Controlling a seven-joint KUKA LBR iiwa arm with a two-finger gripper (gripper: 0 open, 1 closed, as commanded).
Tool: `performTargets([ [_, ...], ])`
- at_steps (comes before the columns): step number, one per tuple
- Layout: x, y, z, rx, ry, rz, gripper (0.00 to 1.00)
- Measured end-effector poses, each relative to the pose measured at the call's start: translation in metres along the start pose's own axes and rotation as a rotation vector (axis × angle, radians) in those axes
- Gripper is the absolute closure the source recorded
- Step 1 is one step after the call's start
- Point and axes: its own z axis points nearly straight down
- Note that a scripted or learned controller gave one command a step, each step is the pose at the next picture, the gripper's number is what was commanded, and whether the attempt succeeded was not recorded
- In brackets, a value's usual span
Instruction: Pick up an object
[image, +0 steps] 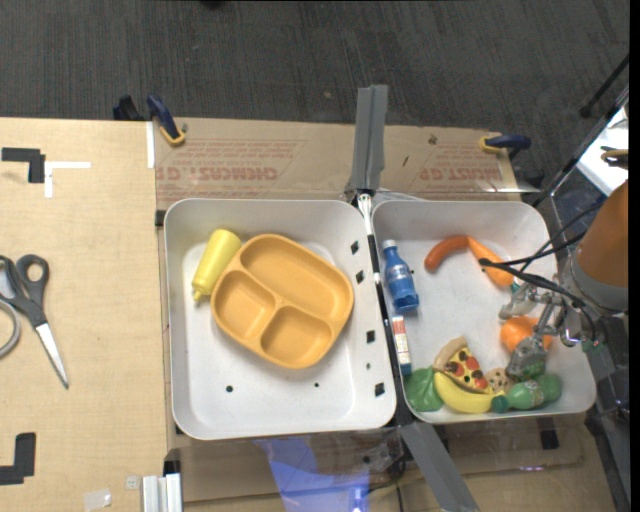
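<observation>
My gripper (531, 350) hangs low over the right side of the right bin (455, 206), reaching in from the right edge. It is right against a small orange object (514, 333), and I cannot make out whether it grips it. Just below lie a green toy (532, 393), a banana (466, 398) and a pizza slice (463, 365). A green piece (420, 389) sits at the bin's front left. Farther back are a blue bottle (400, 279), a slim tube (400, 343), an orange sausage shape (446, 251) and a carrot-like piece (491, 264).
The left bin (262, 405) holds a yellow divided plate (281, 299) and a yellow bottle (214, 262) at its back left. Scissors (36, 312) lie on the bench at the far left. Black cables (520, 262) cross above the right bin's back corner.
</observation>
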Motion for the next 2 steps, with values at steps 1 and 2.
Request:
performTargets([
  [1, -0.007, 0.001, 0.0, 0.001, -0.001, -0.023, 0.0],
  [2, 0.03, -0.005, -0.007, 0.003, -0.033, -0.037, 0.0],
])
